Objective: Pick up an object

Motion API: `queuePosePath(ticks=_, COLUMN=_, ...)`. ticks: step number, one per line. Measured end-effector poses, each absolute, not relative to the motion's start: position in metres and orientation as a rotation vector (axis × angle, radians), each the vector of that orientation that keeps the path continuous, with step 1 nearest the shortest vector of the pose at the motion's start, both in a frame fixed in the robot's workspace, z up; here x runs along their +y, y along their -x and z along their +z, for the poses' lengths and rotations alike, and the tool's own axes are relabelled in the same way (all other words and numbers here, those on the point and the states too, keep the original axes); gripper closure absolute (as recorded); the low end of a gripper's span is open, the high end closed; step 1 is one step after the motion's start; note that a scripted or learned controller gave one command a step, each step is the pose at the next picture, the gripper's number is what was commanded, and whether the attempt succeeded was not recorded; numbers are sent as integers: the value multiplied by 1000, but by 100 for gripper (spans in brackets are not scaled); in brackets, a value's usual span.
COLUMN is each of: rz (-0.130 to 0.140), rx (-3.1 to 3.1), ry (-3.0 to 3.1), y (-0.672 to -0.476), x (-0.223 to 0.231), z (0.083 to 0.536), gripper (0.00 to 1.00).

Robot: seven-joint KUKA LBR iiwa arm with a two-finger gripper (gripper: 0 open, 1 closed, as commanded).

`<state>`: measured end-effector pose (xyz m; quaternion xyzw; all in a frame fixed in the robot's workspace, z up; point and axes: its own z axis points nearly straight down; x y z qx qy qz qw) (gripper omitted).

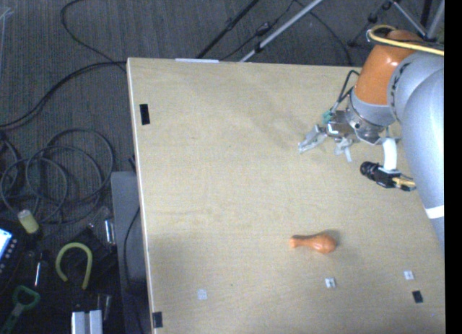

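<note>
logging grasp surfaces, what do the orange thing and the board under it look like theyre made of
The orange object: probably plastic or rubber, going by its smooth, even colour and rounded bulb tapering to a neck; it is too small to be sure. The board: looks like light plywood or laminate, matte, pale tan with faint streaks like grain and little glare. The gripper hangs above the board, apart from the object.

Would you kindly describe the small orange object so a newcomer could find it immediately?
Start at the large tan board filling the middle of the view. Toward its lower right, below the end effector, lies the orange object, pear-shaped with a narrow neck pointing left. It is the board's one coloured item.
</note>
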<state>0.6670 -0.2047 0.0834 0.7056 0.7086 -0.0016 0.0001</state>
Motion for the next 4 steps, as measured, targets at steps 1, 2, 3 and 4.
queuePosePath(ticks=1, rz=-3, rx=2501, ry=-1897, y=-669, x=-223, z=85, gripper=0)
queuePosePath(ticks=2, rz=0, rx=2737, ry=-1540, y=-669, x=-204, z=85, gripper=0)
queuePosePath(ticks=3, rz=6, rx=2734, ry=-1542, y=-670, x=-204, z=95, gripper=100)
queuePosePath(ticks=4, rz=2, rx=2698, ry=-1606, y=-669, x=-146, z=180, gripper=100)
